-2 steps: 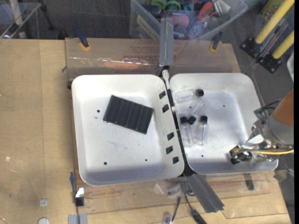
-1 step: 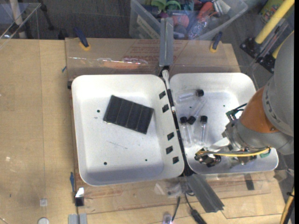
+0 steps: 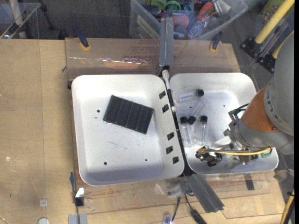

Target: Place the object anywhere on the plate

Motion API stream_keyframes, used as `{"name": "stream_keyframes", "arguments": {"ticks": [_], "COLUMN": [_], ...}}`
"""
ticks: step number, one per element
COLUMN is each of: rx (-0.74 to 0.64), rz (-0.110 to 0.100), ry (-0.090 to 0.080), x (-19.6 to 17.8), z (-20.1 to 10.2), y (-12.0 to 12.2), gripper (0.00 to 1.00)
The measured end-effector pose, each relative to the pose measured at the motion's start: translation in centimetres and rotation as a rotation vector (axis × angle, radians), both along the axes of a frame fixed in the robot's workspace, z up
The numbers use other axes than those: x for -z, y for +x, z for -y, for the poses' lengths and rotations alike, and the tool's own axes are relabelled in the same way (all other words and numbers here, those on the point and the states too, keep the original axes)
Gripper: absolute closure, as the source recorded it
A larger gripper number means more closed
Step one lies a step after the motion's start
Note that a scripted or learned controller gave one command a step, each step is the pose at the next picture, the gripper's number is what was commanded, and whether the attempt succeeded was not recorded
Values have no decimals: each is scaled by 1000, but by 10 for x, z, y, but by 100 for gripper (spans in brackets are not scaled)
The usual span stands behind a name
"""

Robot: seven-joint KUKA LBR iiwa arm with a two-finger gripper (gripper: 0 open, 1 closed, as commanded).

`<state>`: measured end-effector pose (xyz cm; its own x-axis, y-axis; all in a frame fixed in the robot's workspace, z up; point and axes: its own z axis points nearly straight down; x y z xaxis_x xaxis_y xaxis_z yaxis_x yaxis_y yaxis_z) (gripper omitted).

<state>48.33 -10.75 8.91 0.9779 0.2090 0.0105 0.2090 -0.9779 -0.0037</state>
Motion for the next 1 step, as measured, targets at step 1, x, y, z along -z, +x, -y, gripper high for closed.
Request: {"name": "stream_keyframes", "arguments": {"ticks": [1], "rx": [4], "rz": [1], "ry": [-2], "x": [0], "z": [-1], "y": [0], "gripper": [100]}}
